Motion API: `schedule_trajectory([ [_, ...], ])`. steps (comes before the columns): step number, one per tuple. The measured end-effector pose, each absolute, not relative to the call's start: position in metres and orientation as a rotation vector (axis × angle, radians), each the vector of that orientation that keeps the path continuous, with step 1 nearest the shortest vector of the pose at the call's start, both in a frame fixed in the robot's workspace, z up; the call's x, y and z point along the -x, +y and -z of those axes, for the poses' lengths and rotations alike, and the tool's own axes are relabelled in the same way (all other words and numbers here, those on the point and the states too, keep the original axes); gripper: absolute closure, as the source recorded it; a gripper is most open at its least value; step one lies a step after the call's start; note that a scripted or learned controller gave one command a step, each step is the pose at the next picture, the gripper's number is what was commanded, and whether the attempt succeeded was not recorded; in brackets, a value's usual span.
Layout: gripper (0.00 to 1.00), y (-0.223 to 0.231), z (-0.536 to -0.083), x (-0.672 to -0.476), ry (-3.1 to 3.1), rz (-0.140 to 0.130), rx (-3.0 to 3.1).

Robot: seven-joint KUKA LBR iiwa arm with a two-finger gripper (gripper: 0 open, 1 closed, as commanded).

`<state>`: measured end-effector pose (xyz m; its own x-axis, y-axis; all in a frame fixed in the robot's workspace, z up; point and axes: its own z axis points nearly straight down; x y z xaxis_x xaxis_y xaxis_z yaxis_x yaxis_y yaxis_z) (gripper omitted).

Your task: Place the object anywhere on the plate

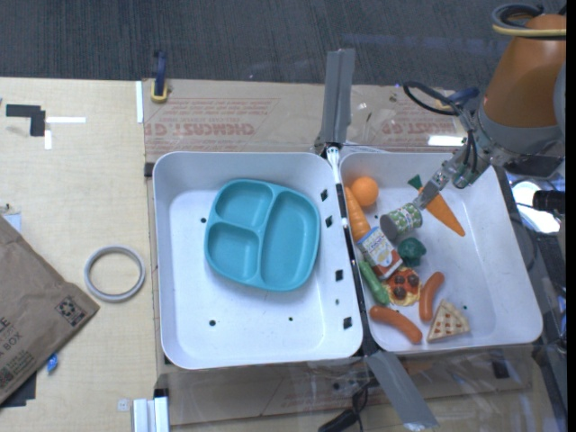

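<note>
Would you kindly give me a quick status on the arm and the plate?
Gripper low in right bin, by the carrot and small can. Blue plate bare in left bin. Nothing blocking the plate.

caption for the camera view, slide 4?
Gripper over toy-food bin near carrot; blue plate waits in left bin.

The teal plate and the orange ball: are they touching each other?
Apart. The camera view shows the teal plate in the left bin and the orange ball in the right bin, with the bin walls between them.

Arm (pixel 526 70) reaching from right, gripper (pixel 438 187) low, angled leftward.
</note>
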<state>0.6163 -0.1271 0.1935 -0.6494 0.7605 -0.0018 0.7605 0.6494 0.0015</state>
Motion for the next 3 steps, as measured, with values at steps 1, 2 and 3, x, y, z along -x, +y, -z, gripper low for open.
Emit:
schedule_trajectory([
  [1,1.0,-0.029,-0.192,-0.631,2.956,0.0,-1.056],
  [2,1.0,0.063,-0.191,-0.601,2.843,0.002,-1.336],
  [3,0.0,0.063,-0.191,-0.601,2.843,0.002,-1.336],
])
